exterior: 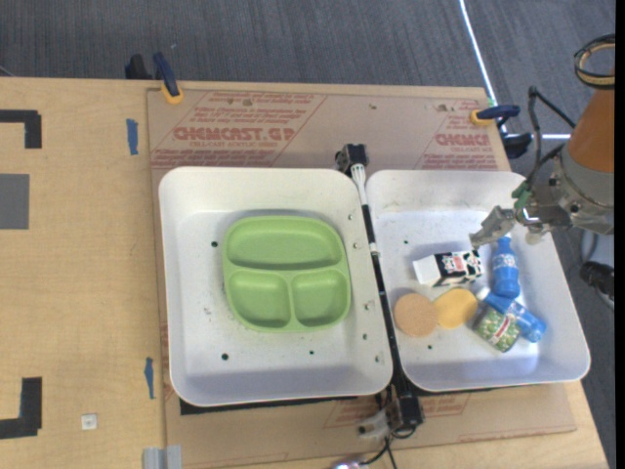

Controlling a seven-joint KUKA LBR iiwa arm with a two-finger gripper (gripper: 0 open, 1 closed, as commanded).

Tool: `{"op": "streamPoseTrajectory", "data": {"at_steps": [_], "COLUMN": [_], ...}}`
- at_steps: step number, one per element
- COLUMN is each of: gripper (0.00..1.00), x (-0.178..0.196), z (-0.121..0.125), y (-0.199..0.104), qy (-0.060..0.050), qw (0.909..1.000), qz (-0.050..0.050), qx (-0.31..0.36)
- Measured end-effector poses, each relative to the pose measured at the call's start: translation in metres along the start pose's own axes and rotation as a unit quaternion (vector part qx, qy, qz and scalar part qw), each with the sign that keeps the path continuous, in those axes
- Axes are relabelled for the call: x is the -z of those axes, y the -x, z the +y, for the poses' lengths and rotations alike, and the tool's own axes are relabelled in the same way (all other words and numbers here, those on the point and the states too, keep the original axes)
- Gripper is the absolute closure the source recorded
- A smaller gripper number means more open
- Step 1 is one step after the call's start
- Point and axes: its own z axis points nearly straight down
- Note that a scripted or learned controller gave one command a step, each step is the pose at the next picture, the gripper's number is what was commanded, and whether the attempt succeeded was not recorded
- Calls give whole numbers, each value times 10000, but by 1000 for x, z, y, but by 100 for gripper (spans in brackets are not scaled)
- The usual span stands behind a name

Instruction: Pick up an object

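Your gripper [496,225] sits over the upper right part of the right bin [420,195], hanging off the grey wrist with the orange band above it at the frame's right edge. A light finger [488,229] angles down and left toward the pile, but whether the gripper is spread or closed you cannot tell from this slanted look, and nothing is visibly caught in it. So call the pick not yet made: the approach is on, the grasp and the lift are all ahead of you.

Just below the tool lies a blue bottle [504,267], standing out as the nearest candidate. Left of it, a small black-and-white box [451,265] with print too small to read. Below the bottle, a green-and-blue packet [506,325], crumpled, its lettering also beyond reading. Beside that, a yellow round piece [456,309] touching a tan disc [416,315], both flat on the bin floor. The cluster is tight, so expect neighbours to get nudged.

Across the divider, the left bin [186,262] carries a green three-compartment tray [286,272], well apart from the tool.

Further out, the brown board [391,115] under the bins bears red print reading roughly "CHEMCAST GP", repeated at the right. Orange-tipped clamps [168,78] pin its top corners.
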Motion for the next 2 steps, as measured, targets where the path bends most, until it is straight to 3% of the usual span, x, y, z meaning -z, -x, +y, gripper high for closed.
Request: {"op": "streamPoseTrajectory", "data": {"at_steps": [1,2], "gripper": [0,100], "x": [-96,-83], "z": [13,16], "y": [44,44], "qy": [47,93], "qw": [10000,9999], "qz": [-3,-7], "qx": [-37,-43]}}
